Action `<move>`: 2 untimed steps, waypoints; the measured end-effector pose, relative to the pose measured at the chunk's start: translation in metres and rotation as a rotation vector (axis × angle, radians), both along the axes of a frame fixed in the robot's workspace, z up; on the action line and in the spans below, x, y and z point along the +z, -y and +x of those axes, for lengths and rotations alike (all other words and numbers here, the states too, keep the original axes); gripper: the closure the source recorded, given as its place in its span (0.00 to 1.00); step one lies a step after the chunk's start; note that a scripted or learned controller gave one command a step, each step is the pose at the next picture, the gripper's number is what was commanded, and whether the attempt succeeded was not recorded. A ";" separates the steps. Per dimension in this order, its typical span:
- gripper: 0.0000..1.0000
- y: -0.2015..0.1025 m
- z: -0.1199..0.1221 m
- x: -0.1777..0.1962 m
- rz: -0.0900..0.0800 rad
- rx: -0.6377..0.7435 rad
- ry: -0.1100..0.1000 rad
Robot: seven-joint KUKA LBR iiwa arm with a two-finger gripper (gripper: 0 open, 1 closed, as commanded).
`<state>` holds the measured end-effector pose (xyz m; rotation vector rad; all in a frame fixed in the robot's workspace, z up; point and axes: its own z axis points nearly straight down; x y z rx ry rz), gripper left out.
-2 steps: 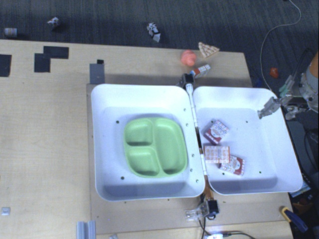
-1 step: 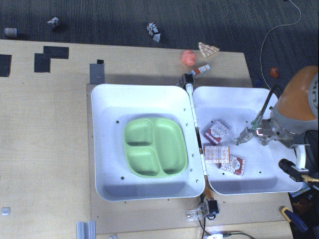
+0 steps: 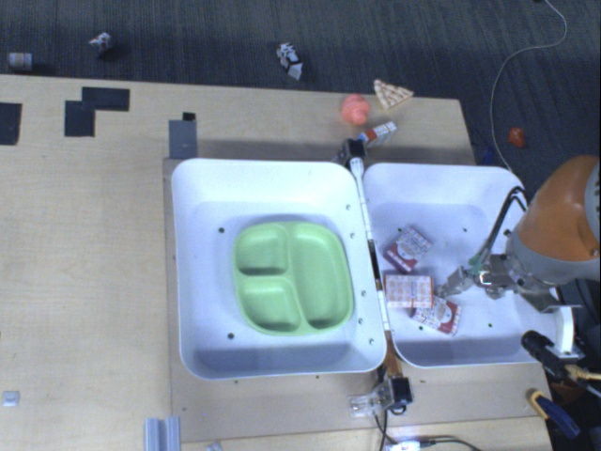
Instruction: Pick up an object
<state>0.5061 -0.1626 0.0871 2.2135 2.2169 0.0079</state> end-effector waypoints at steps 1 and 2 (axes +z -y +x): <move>1.00 0.000 0.002 0.011 -0.002 0.001 0.006; 1.00 -0.143 0.031 0.098 0.005 0.004 -0.006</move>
